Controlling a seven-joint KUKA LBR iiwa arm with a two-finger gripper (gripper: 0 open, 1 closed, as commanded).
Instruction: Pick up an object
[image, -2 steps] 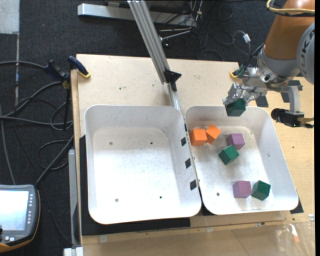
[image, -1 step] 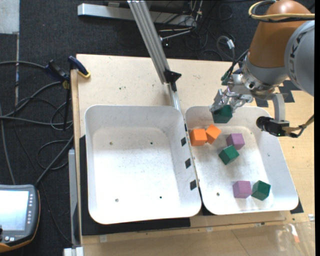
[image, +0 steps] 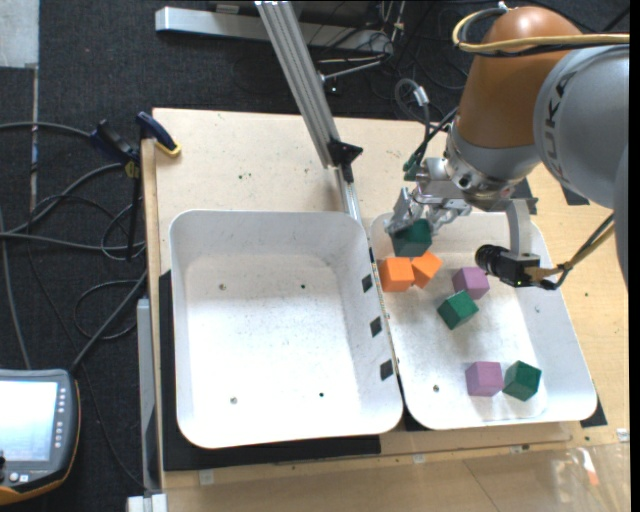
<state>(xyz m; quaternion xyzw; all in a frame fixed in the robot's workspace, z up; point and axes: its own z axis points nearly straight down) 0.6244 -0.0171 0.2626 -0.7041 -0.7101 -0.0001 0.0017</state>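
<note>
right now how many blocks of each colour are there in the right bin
green blocks: 3 — one at the end effector, one mid-bin, one near the front
orange blocks: 2
purple blocks: 2
total: 7

Blue-yellow clamp (image: 150, 132), corner screen (image: 30, 430)

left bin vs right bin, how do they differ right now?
The right bin holds blocks: two orange, two purple and green ones; the left bin shows bare white floor with dark specks. The gripper works over the right bin's far end, by a dark green block; no arm hangs over the left bin. The left bin also looks wider than the right bin. Both are shallow, white and round-cornered, set side by side.
</note>
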